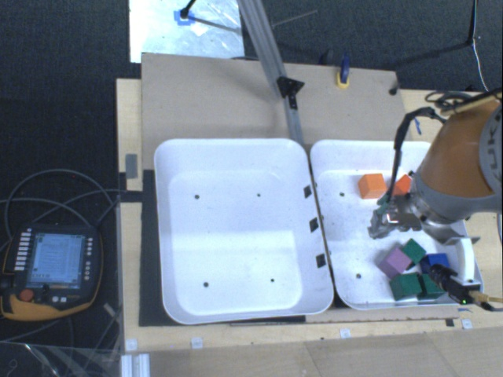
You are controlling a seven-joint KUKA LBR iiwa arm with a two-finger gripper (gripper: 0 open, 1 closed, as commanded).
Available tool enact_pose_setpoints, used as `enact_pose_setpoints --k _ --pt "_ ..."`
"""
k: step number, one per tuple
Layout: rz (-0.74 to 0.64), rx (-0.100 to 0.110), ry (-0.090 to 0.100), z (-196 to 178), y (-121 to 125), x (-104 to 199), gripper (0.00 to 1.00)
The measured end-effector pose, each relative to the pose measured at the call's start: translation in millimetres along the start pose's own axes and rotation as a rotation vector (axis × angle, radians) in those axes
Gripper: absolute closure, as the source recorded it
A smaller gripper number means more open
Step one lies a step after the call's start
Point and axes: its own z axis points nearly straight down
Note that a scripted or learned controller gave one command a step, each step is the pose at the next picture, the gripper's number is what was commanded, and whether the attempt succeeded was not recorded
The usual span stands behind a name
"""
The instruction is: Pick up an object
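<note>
Two-finger metal gripper [385, 223] low in right white bin [339, 281], between orange cube [372, 185] and purple block [394, 262]; finger state: cannot tell.

My hand [385, 223] hangs over the right bin [346, 289], between an orange cube [372, 185] and a purple block [393, 262].

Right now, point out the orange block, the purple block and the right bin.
orange block [372, 185], camera view, top face.
purple block [394, 262], camera view, top face.
right bin [324, 210], camera view, left rim.
</note>
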Motion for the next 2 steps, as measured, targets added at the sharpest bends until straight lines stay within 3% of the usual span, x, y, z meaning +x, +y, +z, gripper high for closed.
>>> enact_pose_setpoints --k 1,2 --pt "0.000 -0.003 -0.001 -64 0 0 1.00" --pt "0.000 0.002 0.000 -88 2 0 1.00"
